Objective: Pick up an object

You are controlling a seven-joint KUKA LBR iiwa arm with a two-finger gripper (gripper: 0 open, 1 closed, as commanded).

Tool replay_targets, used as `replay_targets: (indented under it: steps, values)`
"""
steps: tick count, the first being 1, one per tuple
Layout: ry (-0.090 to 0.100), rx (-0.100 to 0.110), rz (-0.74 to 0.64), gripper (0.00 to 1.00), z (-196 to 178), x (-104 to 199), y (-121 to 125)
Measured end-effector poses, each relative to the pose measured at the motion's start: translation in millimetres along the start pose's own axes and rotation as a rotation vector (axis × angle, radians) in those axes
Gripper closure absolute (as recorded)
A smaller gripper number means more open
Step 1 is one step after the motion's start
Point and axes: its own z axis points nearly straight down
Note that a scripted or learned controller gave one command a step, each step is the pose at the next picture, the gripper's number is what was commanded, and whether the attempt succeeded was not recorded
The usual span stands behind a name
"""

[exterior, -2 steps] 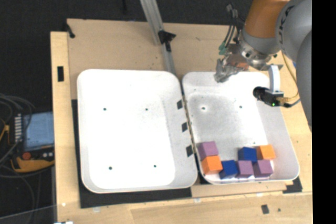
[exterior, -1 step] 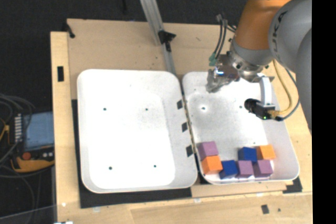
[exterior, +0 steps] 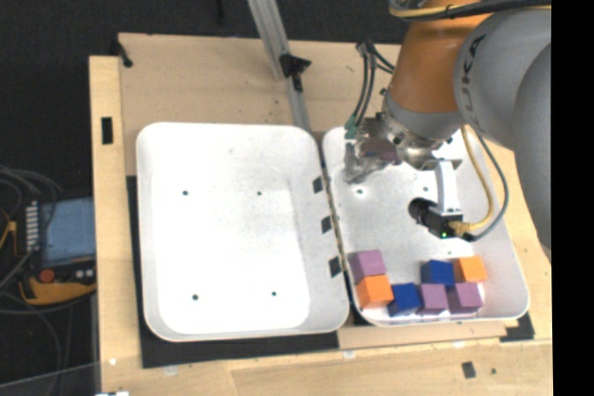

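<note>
Blocks (exterior: 419, 284) in purple, orange and blue sit bunched along the near edge of the right bin (exterior: 501, 246), untouched. Well apart from them, the gripper (exterior: 360, 164) hangs over that bin's far left corner with nothing between its fingers; how wide they stand cannot be told. The approach seems barely begun: next, swing toward the cluster and descend.

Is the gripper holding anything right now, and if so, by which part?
Nothing is held. The gripper hangs over a bare patch at the far end of the right bin, apart from the blocks clustered at its near end.
</note>
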Motion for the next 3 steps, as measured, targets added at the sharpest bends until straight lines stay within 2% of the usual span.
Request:
replay_targets:
  steps: [1, 3]
  values:
    - [0.002, -0.002, -0.002, 1.00, -16, 42, -21]
    - [0.002, 0.000, -0.003, 1.00, -24, 116, -67]
